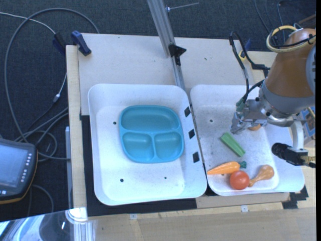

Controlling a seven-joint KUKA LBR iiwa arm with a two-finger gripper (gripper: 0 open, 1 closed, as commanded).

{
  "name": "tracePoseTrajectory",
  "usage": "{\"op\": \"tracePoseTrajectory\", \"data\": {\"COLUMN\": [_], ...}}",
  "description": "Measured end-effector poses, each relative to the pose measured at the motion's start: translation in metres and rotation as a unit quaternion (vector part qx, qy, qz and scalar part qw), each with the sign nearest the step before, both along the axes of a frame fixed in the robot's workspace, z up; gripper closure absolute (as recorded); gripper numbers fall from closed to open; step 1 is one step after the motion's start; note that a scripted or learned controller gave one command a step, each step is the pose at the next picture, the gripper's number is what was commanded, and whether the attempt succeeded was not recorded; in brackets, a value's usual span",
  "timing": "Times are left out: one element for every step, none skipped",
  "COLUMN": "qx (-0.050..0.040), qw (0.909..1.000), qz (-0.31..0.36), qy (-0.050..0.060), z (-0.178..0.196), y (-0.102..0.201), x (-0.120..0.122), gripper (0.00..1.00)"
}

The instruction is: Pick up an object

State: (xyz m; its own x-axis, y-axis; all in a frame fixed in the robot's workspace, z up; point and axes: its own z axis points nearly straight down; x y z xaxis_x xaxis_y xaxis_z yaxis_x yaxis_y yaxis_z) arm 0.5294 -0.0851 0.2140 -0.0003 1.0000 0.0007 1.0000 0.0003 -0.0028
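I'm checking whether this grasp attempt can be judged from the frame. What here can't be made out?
- Gripper, camera view: small and blurred, so its fingers' state cannot be read.
- Whatever lies under the arm in the right bin: hidden by the arm.
- Green piece: too small to identify.
- Arm: cut off by the right edge.

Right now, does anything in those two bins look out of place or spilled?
Nothing stands out. The blue divided plate sits flat in the left bin; the green piece, carrot, tomato and gourd lie in the right bin.

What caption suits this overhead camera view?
Gripper poised over the right bin above a green piece; blue divided plate waits left.
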Motion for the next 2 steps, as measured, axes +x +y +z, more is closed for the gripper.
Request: {"op": "tracePoseTrajectory", "data": {"qx": [0.0015, 0.0017], "qw": [1.0000, 1.0000], "qz": [0.003, 0.004], "qy": [0.000, -0.001], "z": [0.004, 0.003], "y": [0.049, 0.113], "x": [-0.011, -0.012], "gripper": [1.00, 1.00]}}
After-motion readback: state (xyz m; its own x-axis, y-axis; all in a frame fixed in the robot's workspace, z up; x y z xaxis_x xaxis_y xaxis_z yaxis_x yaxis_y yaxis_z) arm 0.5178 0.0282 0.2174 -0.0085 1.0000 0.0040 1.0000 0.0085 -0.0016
